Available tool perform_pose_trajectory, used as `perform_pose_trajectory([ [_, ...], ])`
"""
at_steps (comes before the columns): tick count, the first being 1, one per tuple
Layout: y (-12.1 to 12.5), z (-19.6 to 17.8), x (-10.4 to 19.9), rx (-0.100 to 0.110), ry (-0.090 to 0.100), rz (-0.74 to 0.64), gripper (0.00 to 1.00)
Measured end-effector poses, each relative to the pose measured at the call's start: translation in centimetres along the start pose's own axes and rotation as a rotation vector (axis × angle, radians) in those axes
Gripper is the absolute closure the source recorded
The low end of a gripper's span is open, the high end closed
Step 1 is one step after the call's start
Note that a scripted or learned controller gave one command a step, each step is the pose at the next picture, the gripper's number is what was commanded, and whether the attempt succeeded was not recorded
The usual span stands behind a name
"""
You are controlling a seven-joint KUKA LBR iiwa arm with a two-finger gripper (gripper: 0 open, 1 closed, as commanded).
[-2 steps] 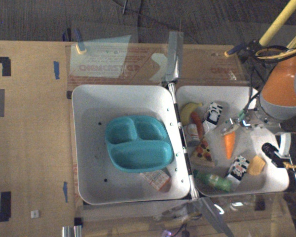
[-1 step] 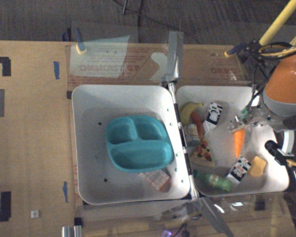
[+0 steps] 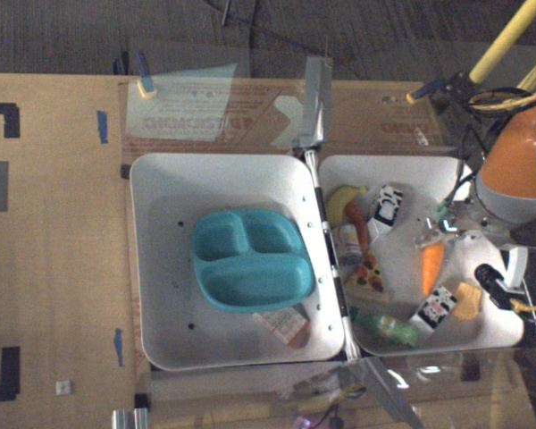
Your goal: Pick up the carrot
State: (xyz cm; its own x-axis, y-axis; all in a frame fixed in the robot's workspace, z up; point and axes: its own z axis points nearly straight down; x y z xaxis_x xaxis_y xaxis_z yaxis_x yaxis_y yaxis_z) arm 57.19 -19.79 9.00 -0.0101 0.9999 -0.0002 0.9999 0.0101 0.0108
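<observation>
**Carrot lies in the right bin, just below the arm's wrist**

The desk (image 3: 54, 239) fills the left and centre of the frame, its tan surface marked with black and blue tape. On it sit two shallow white bins side by side. The left bin (image 3: 161, 195) holds a teal divided plate (image 3: 250, 259) at its centre and a small printed packet (image 3: 284, 324) just below the plate.

The right bin (image 3: 411, 172) carries the clutter. The arm (image 3: 514, 164), grey with an orange band, enters from the right edge of the frame, and its jaws (image 3: 439, 229) hang over the bin's middle right; whether they are open or closed cannot be told.

The carrot (image 3: 431, 267) lies just below the jaws, upright in the frame, not seen between them. Along the bin's left side are a banana (image 3: 342, 199), a sausage (image 3: 360, 226) and a pizza slice (image 3: 368, 275). A green bottle (image 3: 389, 327) lies at the lower left. Two cow-patterned cartons sit apart: one (image 3: 388, 206) near the top, another (image 3: 436, 307) below the carrot.
</observation>
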Motion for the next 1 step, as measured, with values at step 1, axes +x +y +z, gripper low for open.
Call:
perform_pose_trajectory([
  [1,-1.36,-10.20,5.13,0.010,-0.001,0.069,1.00],
])
